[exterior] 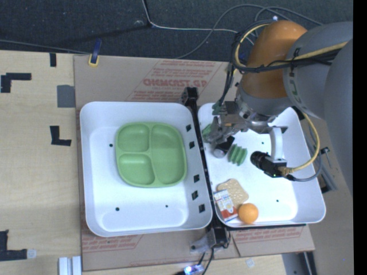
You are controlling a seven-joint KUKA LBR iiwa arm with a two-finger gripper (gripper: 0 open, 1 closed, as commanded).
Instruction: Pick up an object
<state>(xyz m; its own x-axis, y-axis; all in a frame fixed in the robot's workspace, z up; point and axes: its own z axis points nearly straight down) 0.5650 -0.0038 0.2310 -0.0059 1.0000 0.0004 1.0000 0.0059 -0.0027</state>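
The grey arm [321, 56] was seen reaching in over the right bin [307, 208], its orange band [272, 44] held above the bin's far edge and the wrist pointed steeply down. The gripper [221, 143] was lowered into the bin's near-left part, close to the divider [198, 148] between the two bins. Whether the fingers were spread or pressed together could not be told, as they were blurred against the dark hardware around them.

A green ridged object [237, 154] was seen lying on the floor of the right bin, just beside the gripper on the side away from the divider. It appeared to lie outside the fingers, not between them, though contact could not be ruled out. Nothing was shown gripped.

Further towards the right bin's near edge, a tan cracker-like piece [234, 189] was found, with a red-and-white packet [225, 205] touching it on the divider side and an orange ball [248, 212] just beside it at the near edge.

In the left bin [94, 171], across the divider from the gripper, a green sectioned plate [152, 154] was seen lying flat.
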